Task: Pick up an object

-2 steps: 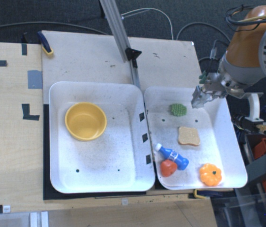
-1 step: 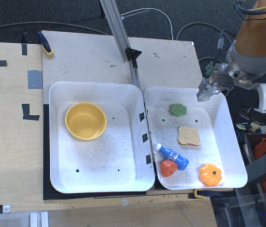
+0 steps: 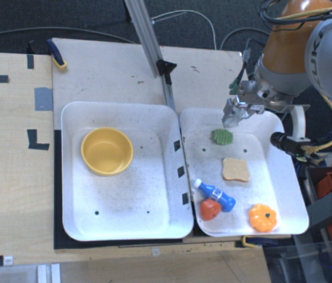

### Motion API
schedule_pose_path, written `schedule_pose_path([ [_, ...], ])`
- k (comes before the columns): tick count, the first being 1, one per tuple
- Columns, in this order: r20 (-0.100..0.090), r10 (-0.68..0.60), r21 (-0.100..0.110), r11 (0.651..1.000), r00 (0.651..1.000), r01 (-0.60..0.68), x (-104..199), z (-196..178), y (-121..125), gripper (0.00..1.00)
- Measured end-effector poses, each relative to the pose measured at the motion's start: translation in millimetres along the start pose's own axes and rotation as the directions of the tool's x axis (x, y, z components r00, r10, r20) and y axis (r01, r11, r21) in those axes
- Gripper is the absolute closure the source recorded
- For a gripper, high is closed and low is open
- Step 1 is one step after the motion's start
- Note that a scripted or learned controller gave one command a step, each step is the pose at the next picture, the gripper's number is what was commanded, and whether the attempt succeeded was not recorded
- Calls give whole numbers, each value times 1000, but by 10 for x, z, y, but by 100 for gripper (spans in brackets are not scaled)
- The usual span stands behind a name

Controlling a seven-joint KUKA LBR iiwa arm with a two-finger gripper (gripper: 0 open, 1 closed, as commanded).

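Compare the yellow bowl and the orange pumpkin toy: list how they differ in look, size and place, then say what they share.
The yellow bowl is yellow, while the orange pumpkin toy is orange with a small green stem. The bowl is an open, hollow dish; the pumpkin is a closed, lumpy solid. The bowl is clearly larger. The bowl sits alone in the left bin; the pumpkin lies in the right bin among other items. Both are roundish and rest apart from the gripper.
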State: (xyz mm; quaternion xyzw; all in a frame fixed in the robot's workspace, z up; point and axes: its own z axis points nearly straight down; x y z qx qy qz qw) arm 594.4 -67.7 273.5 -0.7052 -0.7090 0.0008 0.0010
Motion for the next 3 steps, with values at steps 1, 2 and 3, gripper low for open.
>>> schedule_pose_path([
  [1,-1,-2,-1,1000,1000,2,555,32,12,100],
  [2,-1,-1,-2,1000,1000,1,1077,58,161,100],
  [3,0,-1,2,1000,1000,1,1644,293,198,100],
])
